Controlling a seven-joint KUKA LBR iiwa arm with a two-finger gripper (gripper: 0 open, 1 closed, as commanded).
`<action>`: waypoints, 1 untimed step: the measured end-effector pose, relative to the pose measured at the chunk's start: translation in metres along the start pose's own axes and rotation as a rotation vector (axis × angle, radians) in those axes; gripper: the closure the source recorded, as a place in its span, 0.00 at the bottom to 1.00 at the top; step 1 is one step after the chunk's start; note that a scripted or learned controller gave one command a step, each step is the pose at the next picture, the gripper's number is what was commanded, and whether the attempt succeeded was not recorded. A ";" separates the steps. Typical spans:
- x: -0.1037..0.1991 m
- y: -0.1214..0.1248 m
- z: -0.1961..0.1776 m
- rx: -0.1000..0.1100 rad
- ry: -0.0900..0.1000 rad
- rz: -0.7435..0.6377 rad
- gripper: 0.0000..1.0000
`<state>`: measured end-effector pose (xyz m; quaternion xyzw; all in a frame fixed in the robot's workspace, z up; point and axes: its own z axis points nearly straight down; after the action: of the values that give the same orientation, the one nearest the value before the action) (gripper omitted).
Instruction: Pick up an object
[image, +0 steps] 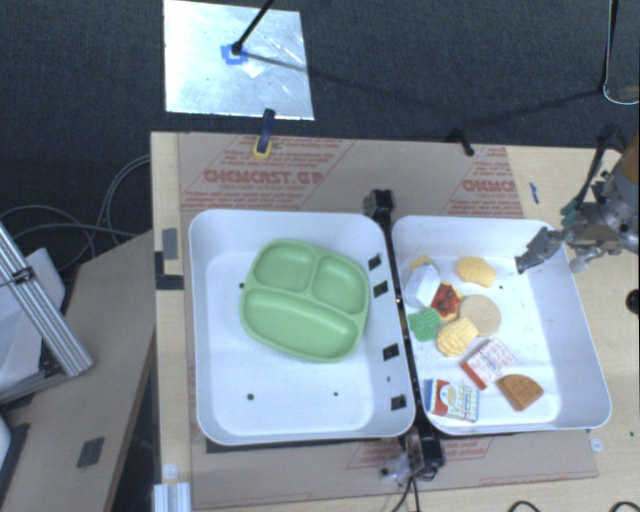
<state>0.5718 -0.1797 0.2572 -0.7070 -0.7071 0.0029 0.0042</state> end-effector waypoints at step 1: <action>0.001 0.002 -0.007 -0.012 -0.002 -0.003 0.00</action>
<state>0.5740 -0.1791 0.2641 -0.7059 -0.7083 -0.0004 -0.0007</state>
